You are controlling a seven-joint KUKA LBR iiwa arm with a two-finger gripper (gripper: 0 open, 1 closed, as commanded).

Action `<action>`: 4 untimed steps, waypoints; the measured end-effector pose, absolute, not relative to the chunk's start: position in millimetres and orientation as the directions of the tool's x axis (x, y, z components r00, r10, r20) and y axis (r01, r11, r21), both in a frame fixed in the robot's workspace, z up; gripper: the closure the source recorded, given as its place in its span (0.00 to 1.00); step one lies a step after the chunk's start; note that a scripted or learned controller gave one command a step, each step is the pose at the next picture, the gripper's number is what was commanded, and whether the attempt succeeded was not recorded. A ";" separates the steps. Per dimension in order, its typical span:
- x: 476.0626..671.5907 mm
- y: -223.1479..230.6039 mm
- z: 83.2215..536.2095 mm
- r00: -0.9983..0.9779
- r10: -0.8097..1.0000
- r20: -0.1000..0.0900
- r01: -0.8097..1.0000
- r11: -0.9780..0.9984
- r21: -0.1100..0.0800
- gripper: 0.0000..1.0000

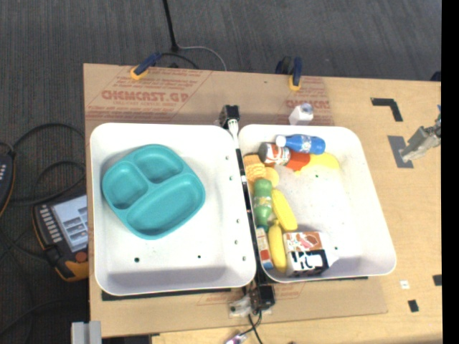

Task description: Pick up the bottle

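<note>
Two white bins on the counter (401,213). The bottle (301,144) lies on its side at 12 o'clock in the right bin (373,213), touching a can (271,153). The left bin (215,264) holds a teal plate (153,190). The claw (423,143) sits at 3 o'clock, well apart from the bottle; its opening cannot be told.

Bright even overhead light, white bins (100,192) slightly blown out — soft shadows, mild blur throughout

Open bin floor (330,199) right of the bottle (301,144); can (272,153) and orange piece (299,160) crowding its left and front.
</note>
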State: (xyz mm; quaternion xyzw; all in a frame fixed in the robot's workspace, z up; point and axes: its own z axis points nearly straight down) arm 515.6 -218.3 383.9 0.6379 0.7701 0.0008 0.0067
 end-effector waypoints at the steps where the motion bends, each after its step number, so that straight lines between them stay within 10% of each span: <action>1: 516.5 -217.8 393.7 -0.187 0.982 -0.010 0.982 0.187 0.011 1.00; 4: 519.4 -215.8 423.1 -0.190 0.982 -0.011 0.982 0.190 0.017 1.00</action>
